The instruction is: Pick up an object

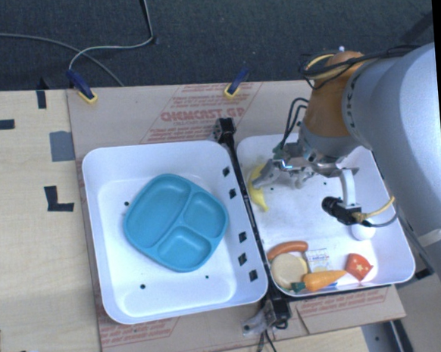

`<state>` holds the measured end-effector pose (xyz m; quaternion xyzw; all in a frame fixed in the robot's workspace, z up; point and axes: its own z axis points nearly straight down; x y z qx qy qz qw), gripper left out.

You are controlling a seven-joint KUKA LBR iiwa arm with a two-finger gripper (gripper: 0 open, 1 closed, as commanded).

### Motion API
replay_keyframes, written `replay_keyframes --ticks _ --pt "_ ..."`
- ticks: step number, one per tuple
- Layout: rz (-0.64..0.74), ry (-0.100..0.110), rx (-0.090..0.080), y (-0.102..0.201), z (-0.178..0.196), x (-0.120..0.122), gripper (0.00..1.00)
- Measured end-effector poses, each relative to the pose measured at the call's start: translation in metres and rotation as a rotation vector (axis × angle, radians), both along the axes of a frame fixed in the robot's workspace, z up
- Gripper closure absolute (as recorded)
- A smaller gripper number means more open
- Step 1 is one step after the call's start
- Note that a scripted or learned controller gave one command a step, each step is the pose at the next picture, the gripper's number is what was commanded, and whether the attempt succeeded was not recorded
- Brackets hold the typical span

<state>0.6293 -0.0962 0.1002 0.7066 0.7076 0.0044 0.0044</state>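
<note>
Along the near rim of the right bin (395, 275) a cluster of toy food crowds the corner: a carrot (325, 279), a round cracker (288, 268), a sausage (287, 248) and a red piece (358, 264). The middle of that bin's floor lies open. Further back, a banana (258, 185) lies against the wall shared with the left bin (104, 241). The tool (292, 163) hangs just right of it; whether it is open or grips anything cannot be told. The left bin holds a blue plate (176, 222), with free floor all round. Beyond both, the desk (22, 172) runs to two clamps (83, 87).
</note>
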Motion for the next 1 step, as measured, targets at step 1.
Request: replay_keyframes --ticks 1 --pt "0.002 0.009 -0.001 -0.0002 -0.0147 0.0399 0.0"
